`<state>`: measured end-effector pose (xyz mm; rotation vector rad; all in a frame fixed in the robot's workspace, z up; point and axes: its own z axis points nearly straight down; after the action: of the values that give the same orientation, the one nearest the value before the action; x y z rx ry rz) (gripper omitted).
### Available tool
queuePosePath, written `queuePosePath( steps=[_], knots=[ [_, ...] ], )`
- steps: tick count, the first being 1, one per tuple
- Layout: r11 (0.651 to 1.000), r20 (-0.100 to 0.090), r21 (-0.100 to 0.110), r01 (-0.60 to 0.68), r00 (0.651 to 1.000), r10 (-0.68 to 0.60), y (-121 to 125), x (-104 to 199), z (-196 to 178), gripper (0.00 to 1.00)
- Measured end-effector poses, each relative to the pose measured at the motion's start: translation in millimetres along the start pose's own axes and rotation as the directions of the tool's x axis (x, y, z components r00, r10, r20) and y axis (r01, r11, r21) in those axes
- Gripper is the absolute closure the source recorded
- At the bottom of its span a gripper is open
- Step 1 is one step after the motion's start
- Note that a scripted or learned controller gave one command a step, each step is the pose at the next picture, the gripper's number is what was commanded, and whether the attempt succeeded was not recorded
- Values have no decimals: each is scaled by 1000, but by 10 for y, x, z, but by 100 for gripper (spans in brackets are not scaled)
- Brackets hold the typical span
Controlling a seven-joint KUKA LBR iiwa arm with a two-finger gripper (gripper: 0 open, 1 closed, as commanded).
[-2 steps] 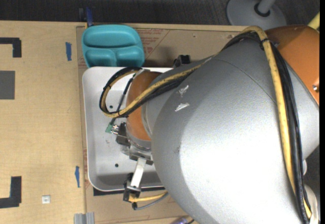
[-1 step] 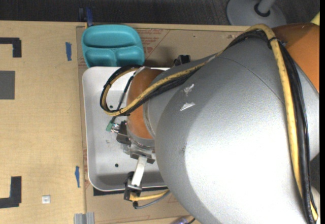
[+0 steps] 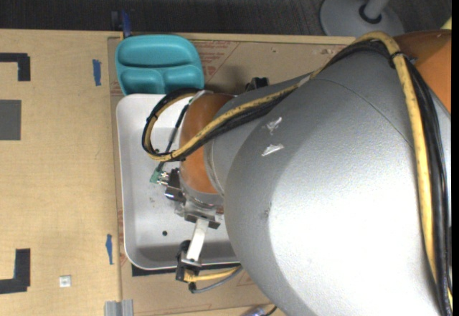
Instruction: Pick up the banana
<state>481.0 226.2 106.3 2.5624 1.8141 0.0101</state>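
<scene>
Grey arm [image 3: 323, 185], bent low over white bin [image 3: 140, 185] on the surface [image 3: 57, 164], presumably reaching for the banana, likely hidden beneath it. Jaws: apart or together, I cannot tell. Teal piece [image 3: 159, 64] at bin's far end.

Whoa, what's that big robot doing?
The grey arm reaches down into a white bin, and its bulk hides most of the bin's floor. Its job is to pick up a banana. A teal thing sits at the bin's top end. Whether the arm has grabbed anything can't be told from here.
</scene>
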Motion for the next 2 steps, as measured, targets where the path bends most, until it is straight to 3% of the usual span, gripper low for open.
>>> queuePosePath(
  steps=[1,2],
  knots=[
    [1000,1,1,0,1000,0,-2,-1,2,0],
    [1000,1,1,0,1000,0,-2,-1,2,0]
  ],
)
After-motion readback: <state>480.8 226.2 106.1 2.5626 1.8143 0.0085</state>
